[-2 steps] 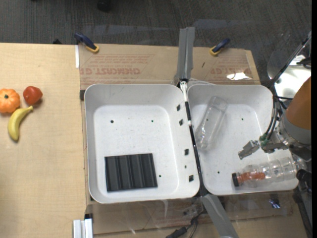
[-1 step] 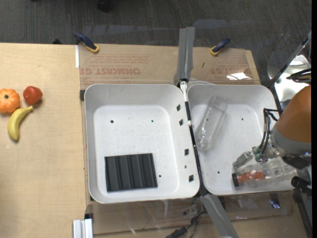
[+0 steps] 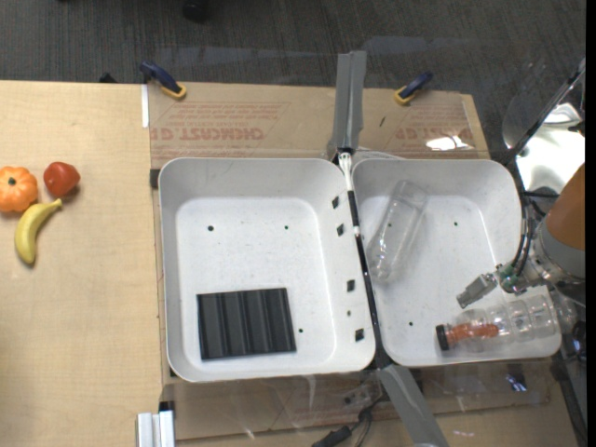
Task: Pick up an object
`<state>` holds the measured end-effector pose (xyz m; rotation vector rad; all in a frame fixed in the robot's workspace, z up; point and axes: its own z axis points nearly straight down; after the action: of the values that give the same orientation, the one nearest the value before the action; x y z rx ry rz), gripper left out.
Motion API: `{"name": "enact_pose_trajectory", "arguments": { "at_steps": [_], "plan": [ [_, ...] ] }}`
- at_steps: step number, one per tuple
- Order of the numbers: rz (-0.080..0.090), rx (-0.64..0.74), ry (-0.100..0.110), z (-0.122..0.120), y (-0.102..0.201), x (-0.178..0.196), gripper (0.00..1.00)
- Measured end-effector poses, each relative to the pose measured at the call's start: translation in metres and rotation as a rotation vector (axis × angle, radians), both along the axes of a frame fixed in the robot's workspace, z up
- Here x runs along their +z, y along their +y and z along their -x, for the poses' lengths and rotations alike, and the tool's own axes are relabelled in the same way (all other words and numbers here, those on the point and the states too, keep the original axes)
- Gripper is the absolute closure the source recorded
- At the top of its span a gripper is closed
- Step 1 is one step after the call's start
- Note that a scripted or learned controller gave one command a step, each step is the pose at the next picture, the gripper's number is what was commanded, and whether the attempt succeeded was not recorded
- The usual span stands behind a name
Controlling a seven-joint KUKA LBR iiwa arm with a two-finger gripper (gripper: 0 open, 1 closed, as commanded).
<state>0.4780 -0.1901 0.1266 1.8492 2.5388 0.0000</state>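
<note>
Two shallow white bins sit side by side on the bench [image 3: 74,343]. The end effector [image 3: 484,287] hangs low over the right bin [image 3: 438,170], near its front right corner, reaching in from the right edge. Whether it is spread or pressed together cannot be told — only a small grey tip and a bit of green show at this angle.

Just below and to the right of the end effector lies a clear plastic bottle with a dark cap [image 3: 498,326], on its side along the front wall of the right bin, its cap pointing left and some orange-red showing inside near the neck. The tip of the end effector sits just above the bottle's middle, close to it, but nothing shows that the bottle is gripped.

A second clear bottle [image 3: 395,229] lies tilted in the left half of the same bin, near the divide between the bins, well apart from the end effector.

The left bin [image 3: 242,180] holds a dark ribbed tray [image 3: 246,322] flat in its front left part.

On the bare bench at far left — away from both bins — rest an orange [image 3: 16,190], a red tomato-like fruit [image 3: 60,179] and a banana [image 3: 32,230], grouped close together.
</note>
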Motion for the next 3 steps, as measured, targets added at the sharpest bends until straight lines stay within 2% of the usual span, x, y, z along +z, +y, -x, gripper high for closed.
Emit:
{"name": "enact_pose_trajectory", "arguments": {
  "at_steps": [1,2,3],
  "plan": [
    [0.000,0.000,0.000,0.000,0.000,0.000,0.00],
    [0.000,0.064,0.000,0.000,0.023,0.037,0.00],
    [-0.002,0.150,0.003,0.001,0.051,-0.033,0.00]
  ]
}}
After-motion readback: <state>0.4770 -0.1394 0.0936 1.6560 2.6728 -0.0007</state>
